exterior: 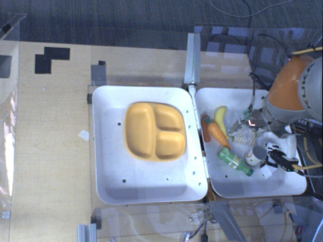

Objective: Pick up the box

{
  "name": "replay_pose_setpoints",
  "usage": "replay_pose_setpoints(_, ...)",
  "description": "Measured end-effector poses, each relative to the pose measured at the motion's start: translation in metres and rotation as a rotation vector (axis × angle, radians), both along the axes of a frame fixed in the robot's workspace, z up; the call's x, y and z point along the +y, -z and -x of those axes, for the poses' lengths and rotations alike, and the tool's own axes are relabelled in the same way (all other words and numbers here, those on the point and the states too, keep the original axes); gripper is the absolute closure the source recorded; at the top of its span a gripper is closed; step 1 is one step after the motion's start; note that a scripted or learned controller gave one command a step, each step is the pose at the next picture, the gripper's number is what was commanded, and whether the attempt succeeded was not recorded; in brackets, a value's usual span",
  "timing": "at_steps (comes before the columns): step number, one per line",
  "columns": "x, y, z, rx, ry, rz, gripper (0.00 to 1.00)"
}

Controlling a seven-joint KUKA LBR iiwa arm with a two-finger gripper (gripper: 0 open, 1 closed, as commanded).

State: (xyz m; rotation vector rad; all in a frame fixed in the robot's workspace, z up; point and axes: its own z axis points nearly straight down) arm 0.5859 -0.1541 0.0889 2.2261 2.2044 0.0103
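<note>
The box (pixel 244 137) is a small pale speckled carton lying in the middle of the right bin (pixel 282 188). My gripper (pixel 243 126) reaches down from the right and sits right over the box's upper edge, touching or nearly touching it. The wrist hides part of the box. The grey arm with its orange band (pixel 286 88) stretches off to the right.
In the right bin, a banana (pixel 220 116), a carrot (pixel 217 133) and a red item (pixel 205 123) lie left of the box, with a green bottle (pixel 234 162) and a small white container (pixel 251 158) below it. The left bin (pixel 108 185) holds a yellow compartment tray (pixel 154 130).
</note>
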Motion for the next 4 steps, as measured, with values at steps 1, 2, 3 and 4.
replay_pose_setpoints(1,0.031,-0.043,0.015,0.005,0.223,-0.003,0.00)
replay_pose_setpoints(2,0.000,0.000,0.019,0.000,0.240,-0.004,0.00)
replay_pose_setpoints(3,0.001,-0.011,0.017,-0.005,0.238,-0.005,1.00)
replay_pose_setpoints(4,0.082,-0.134,0.026,0.004,0.076,-0.002,1.00)
